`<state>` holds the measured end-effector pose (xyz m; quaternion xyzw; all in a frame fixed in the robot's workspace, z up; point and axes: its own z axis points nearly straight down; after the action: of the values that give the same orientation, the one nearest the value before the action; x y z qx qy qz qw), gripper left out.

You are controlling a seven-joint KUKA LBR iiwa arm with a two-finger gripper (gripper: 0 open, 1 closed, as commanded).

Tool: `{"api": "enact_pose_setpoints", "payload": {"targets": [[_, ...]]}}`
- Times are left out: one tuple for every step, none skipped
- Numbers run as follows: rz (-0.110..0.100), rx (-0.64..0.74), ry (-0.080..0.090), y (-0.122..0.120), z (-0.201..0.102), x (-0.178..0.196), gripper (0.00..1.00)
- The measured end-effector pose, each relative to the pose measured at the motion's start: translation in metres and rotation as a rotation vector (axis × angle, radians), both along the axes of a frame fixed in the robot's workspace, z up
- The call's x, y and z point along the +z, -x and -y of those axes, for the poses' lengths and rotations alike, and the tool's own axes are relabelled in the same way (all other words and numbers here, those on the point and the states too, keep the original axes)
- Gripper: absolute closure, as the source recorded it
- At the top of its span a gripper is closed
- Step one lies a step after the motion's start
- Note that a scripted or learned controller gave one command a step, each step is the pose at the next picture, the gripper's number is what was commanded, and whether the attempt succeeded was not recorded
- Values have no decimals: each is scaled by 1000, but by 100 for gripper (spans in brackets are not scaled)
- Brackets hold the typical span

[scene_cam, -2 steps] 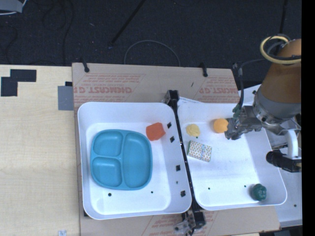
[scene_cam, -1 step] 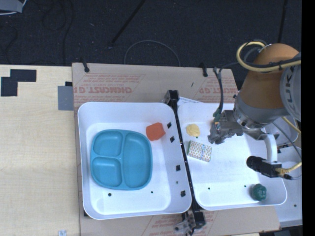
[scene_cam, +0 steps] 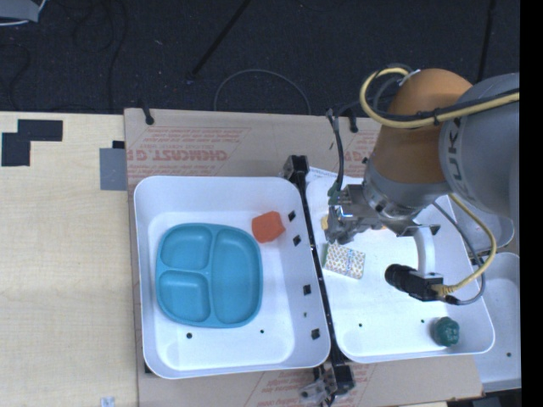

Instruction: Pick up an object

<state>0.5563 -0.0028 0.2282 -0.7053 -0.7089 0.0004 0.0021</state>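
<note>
The thing most within reach is a small patterned packet (scene_cam: 344, 261), white with coloured dots. It lies flat on the floor of the right bin (scene_cam: 382, 346), in the left part of it, close to the wall that separates the two bins. The packet is nearly square and sits turned a little, so its slightly longer side runs from the far left toward the near right.

The gripper (scene_cam: 338, 224) hangs just on the far side of the packet, and its tip looks very close to the packet's far edge. From this slanted view I cannot tell if it touches the packet. I also cannot tell if the gripper is released or clenched, because the metal parts merge together. Nothing is seen held in it.

In my judgement the coming move depends on this one offset: the packet lies a little toward the near side and slightly right of the tip. A flat packet also gives little to grip.

The grey arm (scene_cam: 424, 134) comes in from the right. A green ball (scene_cam: 445, 331) rests in the near right corner of the same bin, well apart from the gripper. In the left bin (scene_cam: 280, 329), an orange block (scene_cam: 267, 226) lies just beside the far right corner of a blue divided plate (scene_cam: 209, 275).
</note>
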Motion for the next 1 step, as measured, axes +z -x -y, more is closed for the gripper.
{"api": "enact_pose_setpoints", "payload": {"targets": [[0, 0, 0, -3, -54, 9, 100]]}}
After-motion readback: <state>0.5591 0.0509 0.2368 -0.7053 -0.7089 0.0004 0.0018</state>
